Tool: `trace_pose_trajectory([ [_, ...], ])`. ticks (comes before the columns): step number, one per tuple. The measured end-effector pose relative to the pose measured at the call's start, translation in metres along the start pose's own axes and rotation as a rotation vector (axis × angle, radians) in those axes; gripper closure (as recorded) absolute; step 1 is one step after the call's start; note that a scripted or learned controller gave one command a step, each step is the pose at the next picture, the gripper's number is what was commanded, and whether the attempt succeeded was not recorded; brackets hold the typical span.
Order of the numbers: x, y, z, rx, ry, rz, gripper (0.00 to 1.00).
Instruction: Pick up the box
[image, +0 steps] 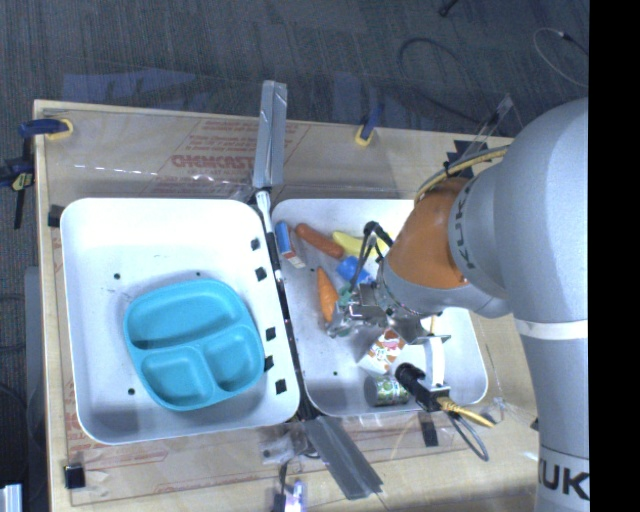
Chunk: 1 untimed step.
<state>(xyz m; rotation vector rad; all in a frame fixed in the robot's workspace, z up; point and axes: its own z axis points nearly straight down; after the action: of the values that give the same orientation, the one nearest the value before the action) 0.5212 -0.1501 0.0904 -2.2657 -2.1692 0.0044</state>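
Note:
A small white carton with red print, the box (384, 351), lies in the right bin (470, 372) under the arm's wrist. My gripper (345, 316) reaches down into the middle of that bin, just left of the box and beside an orange carrot-shaped piece (327, 296). The arm's orange band and grey wrist hide part of the bin's middle. I see nothing lifted off the bin floor.
Around the gripper lie a second orange piece (318, 241), a blue item (349, 269), a yellow item (349, 242) and a narrow blue packet (284, 241) by the left wall. A dark can (388, 390) lies near the front wall. The left bin (90, 250) holds a blue divided tray (195, 342).

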Motion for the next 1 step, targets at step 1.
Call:
trace_pose_trajectory([
  [1, 0.0236, 0.0181, -0.038, -0.002, 0.0, -0.018, 1.0],
])
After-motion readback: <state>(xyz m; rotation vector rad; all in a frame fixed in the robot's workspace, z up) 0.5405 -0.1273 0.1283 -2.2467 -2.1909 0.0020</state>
